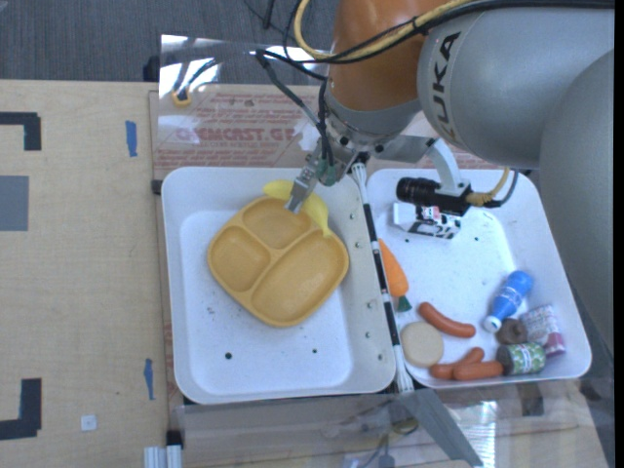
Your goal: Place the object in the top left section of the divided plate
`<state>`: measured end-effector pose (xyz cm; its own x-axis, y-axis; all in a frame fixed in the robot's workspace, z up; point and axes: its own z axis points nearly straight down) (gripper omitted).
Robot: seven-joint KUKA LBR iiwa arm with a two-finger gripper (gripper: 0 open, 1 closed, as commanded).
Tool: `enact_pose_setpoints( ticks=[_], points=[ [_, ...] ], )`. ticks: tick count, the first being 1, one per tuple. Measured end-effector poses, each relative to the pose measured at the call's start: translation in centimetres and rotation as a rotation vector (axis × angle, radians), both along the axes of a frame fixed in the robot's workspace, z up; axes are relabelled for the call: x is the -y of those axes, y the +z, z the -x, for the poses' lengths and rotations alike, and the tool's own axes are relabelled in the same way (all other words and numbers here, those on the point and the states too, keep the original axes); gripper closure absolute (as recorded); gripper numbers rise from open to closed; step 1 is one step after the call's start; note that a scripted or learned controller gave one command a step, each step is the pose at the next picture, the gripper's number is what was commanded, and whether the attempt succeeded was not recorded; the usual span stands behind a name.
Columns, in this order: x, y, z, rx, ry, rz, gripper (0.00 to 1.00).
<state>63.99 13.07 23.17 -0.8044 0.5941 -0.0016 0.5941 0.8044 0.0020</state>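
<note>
- Arm (517, 57): grey, with an orange band. Black lettering runs down its side, and the letters "UKA" can be read.
- Gripper (295, 201): poised over the far rim of the divided plate (283, 271). Whether it is closed or apart cannot be told.
- Yellow object (277, 187): lies at the plate's far rim in the left bin (273, 359). One end shows to the left of the gripper and another part just to its right. Whether it rests inside a compartment cannot be told.
- Divided plate: yellow, with three compartments. It sits in the upper middle of the left bin.
- Clear sheet (234, 133): lies beyond the left bin and carries faint red print, which is illegible.
- Right bin (478, 247): holds a carrot (393, 269) along its left wall, sausages (447, 320) and a blue bottle (509, 298) with a white label. Two cans (526, 359) sit in the near right corner, and their label text is too small to read.
- Bench (78, 261): pale wood, marked with strips of blue tape (131, 137).
</note>
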Motion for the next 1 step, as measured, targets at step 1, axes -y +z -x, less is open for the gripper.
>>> enact_pose_setpoints(
  ticks=[1],
  points=[
    [1.88,-3.41,0.15,-0.001,0.165,0.0,1.0]
  ],
)
